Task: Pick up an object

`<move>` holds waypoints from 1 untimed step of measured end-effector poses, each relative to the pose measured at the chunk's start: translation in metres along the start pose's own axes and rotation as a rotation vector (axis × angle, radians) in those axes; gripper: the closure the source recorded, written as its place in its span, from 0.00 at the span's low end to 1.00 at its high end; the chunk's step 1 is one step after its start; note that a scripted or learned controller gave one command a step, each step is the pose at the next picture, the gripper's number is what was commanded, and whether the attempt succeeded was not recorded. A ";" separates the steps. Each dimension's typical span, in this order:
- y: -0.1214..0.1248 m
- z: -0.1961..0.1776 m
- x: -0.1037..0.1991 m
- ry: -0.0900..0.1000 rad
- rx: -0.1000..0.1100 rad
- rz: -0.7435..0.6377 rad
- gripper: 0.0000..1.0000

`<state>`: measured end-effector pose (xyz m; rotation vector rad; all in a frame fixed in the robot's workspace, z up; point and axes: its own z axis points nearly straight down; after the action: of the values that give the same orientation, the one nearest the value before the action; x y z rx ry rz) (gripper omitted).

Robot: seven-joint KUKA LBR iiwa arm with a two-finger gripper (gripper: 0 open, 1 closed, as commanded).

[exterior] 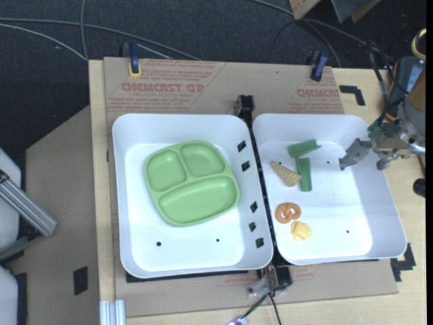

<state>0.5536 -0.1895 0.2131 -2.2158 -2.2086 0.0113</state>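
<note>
The right bin point(379, 202) holds several small toy foods. Two green pieces lie near its back: a flat one point(302, 148) and a stick-shaped one point(305, 174) just below it. A tan ice cream cone point(287, 173) lies beside them on the left. Toward the front are an orange pretzel point(288, 212) and a small yellow piece point(301, 231). My gripper point(369, 158) hangs over the bin's right side, open, with nothing between its fingers. It is well to the right of the green pieces.
The left bin point(132, 202) holds a green divided plate point(192, 182). A black divider with clips point(252, 181) runs between the bins. Cardboard point(169, 83) lies under both bins, clamped at the back. Cables trail at the back and front.
</note>
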 end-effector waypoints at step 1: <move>0.003 -0.007 0.000 -0.003 -0.014 -0.004 0.00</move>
<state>0.5567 -0.1891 0.2205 -2.2202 -2.2212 0.0000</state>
